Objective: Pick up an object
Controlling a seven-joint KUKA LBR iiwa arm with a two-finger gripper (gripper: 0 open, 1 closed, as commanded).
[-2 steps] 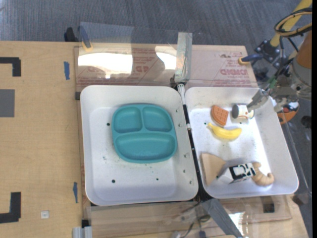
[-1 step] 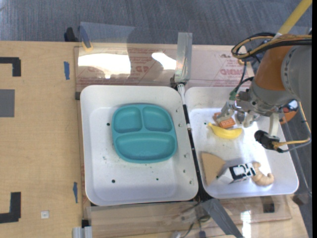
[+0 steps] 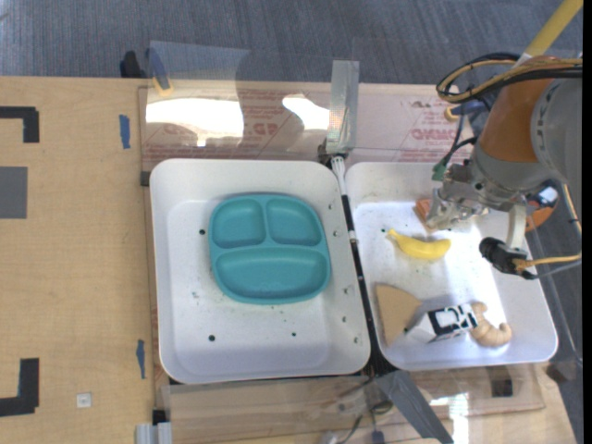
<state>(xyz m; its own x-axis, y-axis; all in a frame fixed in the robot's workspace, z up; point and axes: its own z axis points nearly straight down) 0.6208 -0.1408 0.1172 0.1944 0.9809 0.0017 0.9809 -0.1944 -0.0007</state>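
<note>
Gripper (image 3: pixel 450 213) right of centre, jaw state unreadable | hangs beside banana (image 3: pixel 421 245) | risk: off-centre descent nudges it aside

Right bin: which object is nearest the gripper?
The yellow banana, just below-left of the gripper. The tan wedge, black-and-white item and beige piece lie along the right bin's front edge.

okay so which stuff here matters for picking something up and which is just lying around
In play: gripper, banana just below it, orange item beside it, right bin.
Lying about: teal plate in left bin, brown wedge, black-and-white item, tan piece.
</note>
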